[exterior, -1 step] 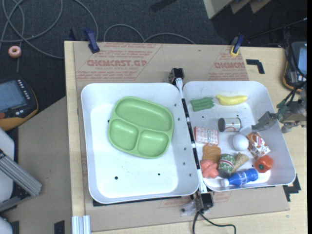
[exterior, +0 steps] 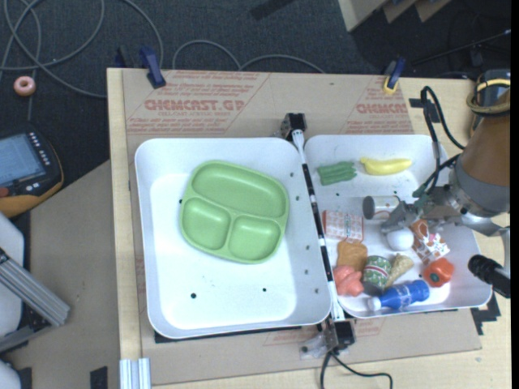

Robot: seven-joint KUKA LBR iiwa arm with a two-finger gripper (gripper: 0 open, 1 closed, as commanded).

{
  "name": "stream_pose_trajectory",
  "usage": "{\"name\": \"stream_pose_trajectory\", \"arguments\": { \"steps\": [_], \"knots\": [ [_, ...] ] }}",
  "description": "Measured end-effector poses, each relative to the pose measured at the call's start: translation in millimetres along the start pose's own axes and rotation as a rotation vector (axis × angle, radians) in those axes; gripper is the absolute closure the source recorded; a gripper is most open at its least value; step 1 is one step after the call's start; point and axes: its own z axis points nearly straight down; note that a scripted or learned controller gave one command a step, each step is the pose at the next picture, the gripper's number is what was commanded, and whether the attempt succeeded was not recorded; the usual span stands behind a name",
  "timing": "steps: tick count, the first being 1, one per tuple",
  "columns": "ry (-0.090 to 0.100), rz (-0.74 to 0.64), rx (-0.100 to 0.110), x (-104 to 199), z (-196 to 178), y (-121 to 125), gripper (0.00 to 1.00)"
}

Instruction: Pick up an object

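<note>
White egg-shaped object (exterior: pixel 399 238) is lying near the centre of the right white bin (exterior: pixel 462 294), just under the two-finger gripper (exterior: pixel 403 220); judged the likely target, though not certain. Nothing is showing between the fingers, so nothing is being held; whether the gripper is open or clenched cannot be told from this view.

Near edge of the right bin, about 6 o'clock: blue plastic bottle (exterior: pixel 403 295) is lying on its side. Just above it, orange-pink lump (exterior: pixel 348 279), dark green patterned ball (exterior: pixel 376 273) and a tan cone-shaped piece (exterior: pixel 400 267) are sitting close together. Red tomato-like toy (exterior: pixel 439 272) is resting at about 4 o'clock.

Mid-bin: red-and-white printed packet (exterior: pixel 342 224) is lying at 9 o'clock of the egg.

Far edge, around 12 o'clock: green ridged toy vegetable (exterior: pixel 336 173) and yellow toy banana (exterior: pixel 385 165) are lying side by side.

Left white bin (exterior: pixel 162 282) is bearing a green three-compartment plastic plate (exterior: pixel 233 211).

Progress, judged: approach is under way; the grasp and the lift are both left.
</note>
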Motion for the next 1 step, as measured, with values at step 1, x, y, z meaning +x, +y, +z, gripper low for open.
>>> {"name": "stream_pose_trajectory", "arguments": {
  "steps": [1],
  "knots": [
    [0.0, 0.0, 0.0, 39.5, 45.4, -4.8, 0.0]
  ]
}}
